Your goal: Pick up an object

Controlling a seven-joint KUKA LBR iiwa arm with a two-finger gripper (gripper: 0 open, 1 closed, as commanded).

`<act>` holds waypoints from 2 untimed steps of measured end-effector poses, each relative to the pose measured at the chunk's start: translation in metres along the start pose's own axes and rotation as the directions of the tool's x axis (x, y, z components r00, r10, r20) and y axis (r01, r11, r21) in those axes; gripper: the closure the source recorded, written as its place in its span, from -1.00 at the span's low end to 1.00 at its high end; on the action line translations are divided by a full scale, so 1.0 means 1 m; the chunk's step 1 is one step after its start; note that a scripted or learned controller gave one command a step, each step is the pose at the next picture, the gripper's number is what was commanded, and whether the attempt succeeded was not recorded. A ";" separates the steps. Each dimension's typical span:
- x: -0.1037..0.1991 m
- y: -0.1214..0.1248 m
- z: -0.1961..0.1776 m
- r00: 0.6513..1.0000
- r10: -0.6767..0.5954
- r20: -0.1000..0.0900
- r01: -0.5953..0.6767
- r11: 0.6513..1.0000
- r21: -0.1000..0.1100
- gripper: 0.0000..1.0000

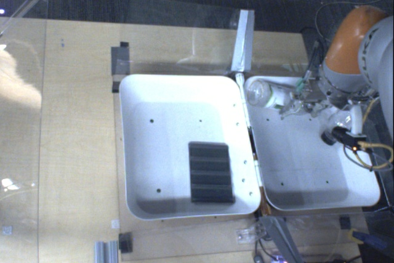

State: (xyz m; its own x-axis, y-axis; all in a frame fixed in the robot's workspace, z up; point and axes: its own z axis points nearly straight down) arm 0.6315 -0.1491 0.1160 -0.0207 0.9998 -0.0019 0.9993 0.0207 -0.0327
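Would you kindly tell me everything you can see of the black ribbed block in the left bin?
The black block is a flat, dark rectangle with four or so raised ridges running across its width; it looks like matte rubber or plastic. It lies flat on the floor of the left bin, in the lower right part, its long side pointing toward the near wall, close to or at its foot. It touches just the bin, and it lies well away from the arm.

Ridged block [211, 172] in left bin [141, 132]; bottle [266, 94] in right bin's [308, 188] far-left corner.
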 end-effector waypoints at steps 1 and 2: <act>0.015 -0.027 -0.036 0.999 -0.039 0.000 0.039 0.998 -0.040 -1.00; 0.021 -0.004 -0.033 0.996 -0.086 0.015 0.087 0.993 -0.076 -1.00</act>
